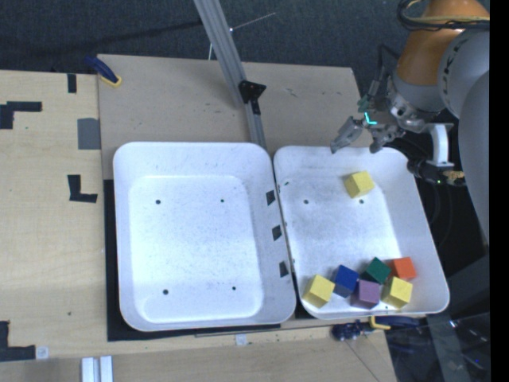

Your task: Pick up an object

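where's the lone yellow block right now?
The lone yellow block sits by itself in the upper part of the right bin, just below the hand and well apart from the cluster of blocks at the bin's near edge.

The grey arm (445, 62) reaches in from the right, its claw (364, 137) spread open, holding nothing.

Both bins (191, 165) look like smooth white plastic, lightly speckled; the counter (48, 237) is matt pale wood; the blocks (359, 184) matt.
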`<control>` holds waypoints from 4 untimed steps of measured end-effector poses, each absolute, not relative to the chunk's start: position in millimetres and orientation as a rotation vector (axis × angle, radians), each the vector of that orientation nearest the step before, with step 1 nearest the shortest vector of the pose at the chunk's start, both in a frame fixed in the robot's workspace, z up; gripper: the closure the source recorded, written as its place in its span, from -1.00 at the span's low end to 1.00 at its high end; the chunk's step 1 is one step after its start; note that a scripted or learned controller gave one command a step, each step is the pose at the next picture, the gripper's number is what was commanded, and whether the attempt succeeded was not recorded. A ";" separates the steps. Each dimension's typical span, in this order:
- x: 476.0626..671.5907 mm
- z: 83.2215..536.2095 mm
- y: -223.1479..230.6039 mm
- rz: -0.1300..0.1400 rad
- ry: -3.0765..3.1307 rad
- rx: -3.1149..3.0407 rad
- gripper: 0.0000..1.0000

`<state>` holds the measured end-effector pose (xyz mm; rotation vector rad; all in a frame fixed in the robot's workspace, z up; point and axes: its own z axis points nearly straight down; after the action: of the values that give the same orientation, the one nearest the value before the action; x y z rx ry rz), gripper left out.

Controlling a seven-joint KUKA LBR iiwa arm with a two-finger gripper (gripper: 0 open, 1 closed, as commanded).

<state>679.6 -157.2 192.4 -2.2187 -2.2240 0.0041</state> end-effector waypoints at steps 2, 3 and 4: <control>670.7 93.8 -155.7 0.000 -2.229 -2.221 -1.00; 671.0 105.5 -155.0 0.001 -2.230 -2.219 1.00; 669.6 160.9 -163.9 -0.003 -2.226 -2.223 1.00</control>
<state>669.6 -163.9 160.9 -2.2229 -2.2262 -0.0035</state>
